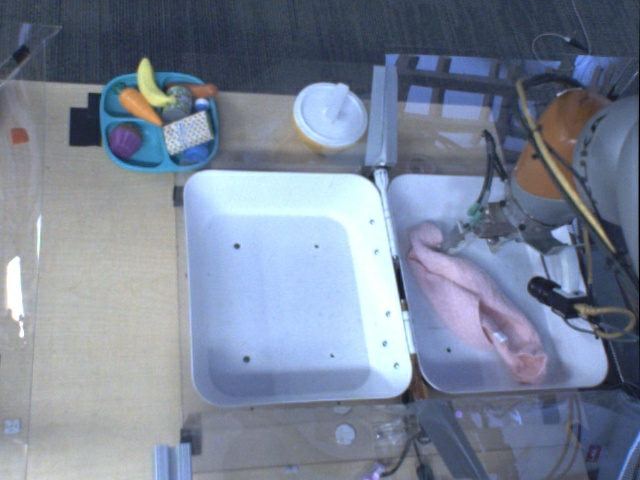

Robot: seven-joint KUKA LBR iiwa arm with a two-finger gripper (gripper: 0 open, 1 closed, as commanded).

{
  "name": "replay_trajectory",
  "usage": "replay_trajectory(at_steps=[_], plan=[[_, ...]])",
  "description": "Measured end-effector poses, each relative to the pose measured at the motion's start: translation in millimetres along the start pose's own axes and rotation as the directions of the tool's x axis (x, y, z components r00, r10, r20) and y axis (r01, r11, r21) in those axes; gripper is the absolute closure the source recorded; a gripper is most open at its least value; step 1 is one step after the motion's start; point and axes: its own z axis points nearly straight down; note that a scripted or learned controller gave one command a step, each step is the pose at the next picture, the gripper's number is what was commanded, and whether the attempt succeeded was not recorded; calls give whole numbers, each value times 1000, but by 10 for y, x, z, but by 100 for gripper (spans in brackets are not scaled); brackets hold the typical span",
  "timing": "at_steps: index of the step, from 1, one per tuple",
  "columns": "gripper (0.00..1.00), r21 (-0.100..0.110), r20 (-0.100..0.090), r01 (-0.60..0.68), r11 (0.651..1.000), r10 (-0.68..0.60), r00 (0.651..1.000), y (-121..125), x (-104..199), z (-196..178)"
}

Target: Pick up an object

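A: What's in the bins?

B: Left bin (285, 283): just bare white floor w/ a few small dark holes. Right bin (500, 368): one pink cloth (470, 298), crumpled and long, running diagonally from the upper left of the bin down toward its lower right corner.

A: Anything else on the desk (90, 298)?

B: Yes. Blue tray (160, 120) w/ compartments at the far left, beyond the left bin. It holds toy food: a banana (150, 83), a carrot (138, 104), a purple piece (125, 140) in the lower left compartment, plus a speckled block (188, 131) on the right side. Other bits too small to name. Beside it, a black square (84, 125) on the desk. Also a round white lid on a yellow container (330, 116), just beyond the gap btw the bins.

A: And the arm?

B: Arm (590, 148) comes in from the right, orange band above the wrist, cables looped round it. The hand (490, 223) sits over the upper part of the right bin.

A: Spread or pinched?

B: Can't tell; too small and cluttered at that spot.

A: Cloth vs. hand?

B: Cloth's upper end lies just left of and below the hand, close by. Contact: can't tell. Rest of the cloth trails away toward the bin's near right corner, lying on the bin floor.
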Motion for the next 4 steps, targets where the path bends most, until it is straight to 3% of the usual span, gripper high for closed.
replay_trajectory(at_steps=[1,2,3,4], plan=[[0,4,0,13,1000,-13,1000,-10,-115,-888],[0,0,1,-3,1000,3,1000,-823,-178,-64],[0,0,1,188,982,-188,982,-992,-323,-58],[0,-10,6,207,978,-207,978,-1104,-313,-41]])
